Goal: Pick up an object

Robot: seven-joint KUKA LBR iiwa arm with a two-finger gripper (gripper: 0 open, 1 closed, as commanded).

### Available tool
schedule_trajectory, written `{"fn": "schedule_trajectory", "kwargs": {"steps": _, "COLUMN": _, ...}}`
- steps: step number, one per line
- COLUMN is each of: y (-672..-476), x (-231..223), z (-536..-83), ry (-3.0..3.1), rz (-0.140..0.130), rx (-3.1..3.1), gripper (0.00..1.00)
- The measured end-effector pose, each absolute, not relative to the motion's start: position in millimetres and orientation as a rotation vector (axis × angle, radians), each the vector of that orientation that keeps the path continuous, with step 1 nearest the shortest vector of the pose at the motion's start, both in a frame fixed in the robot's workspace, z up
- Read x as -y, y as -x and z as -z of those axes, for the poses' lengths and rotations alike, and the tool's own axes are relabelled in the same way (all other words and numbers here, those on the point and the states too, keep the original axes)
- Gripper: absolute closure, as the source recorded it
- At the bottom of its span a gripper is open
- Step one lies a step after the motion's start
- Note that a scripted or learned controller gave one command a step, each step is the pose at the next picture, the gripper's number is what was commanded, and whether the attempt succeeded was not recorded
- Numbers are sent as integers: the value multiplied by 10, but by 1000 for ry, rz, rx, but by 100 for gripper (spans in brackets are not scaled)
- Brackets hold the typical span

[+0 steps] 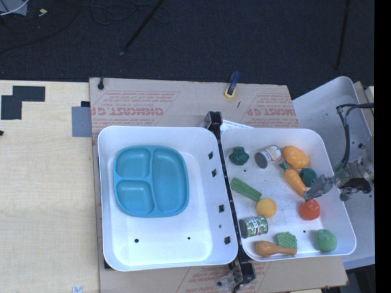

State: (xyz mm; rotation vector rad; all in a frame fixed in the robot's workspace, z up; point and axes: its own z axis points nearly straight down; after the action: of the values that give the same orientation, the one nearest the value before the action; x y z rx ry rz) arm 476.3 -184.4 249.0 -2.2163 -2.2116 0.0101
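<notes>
"GEMCHEST" print (142, 110) reversed across the cardboard (183, 102)

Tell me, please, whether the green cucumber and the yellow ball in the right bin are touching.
Apart. The camera view shows a strip of white bin floor between the green cucumber and the yellow ball, which lies just below the cucumber's right end.

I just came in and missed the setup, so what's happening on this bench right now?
A robot arm reaches in from the right over the right-hand bin, which holds a jumble of toy food. Its hand sits low near a carrot and a red tomato, with nothing visibly held. Also there: a green cucumber, a small can and a yellow lemon. The left bin holds a blue divided plate.
</notes>
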Motion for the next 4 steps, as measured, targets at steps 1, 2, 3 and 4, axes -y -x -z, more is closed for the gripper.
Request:
{"fn": "schedule_trajectory", "kwargs": {"steps": 1, "y": -4784, "x": 1846, "z": -2538, "ry": 2221, "rz": -2, "rx": 2221, "gripper": 0}}
{"fn": "schedule_trajectory", "kwargs": {"steps": 2, "y": -4825, "x": 1787, "z": -1914, "ry": 2214, "rz": -5, "rx": 2217, "gripper": 0}}
{"fn": "schedule_trajectory", "kwargs": {"steps": 3, "y": -4770, "x": 1854, "z": -1418, "ry": 2216, "rz": -4, "rx": 2218, "gripper": 0}}
{"fn": "schedule_trajectory", "kwargs": {"steps": 4, "y": -4760, "x": 1832, "z": -880, "ry": 2215, "rz": -4, "rx": 2217, "gripper": 0}}
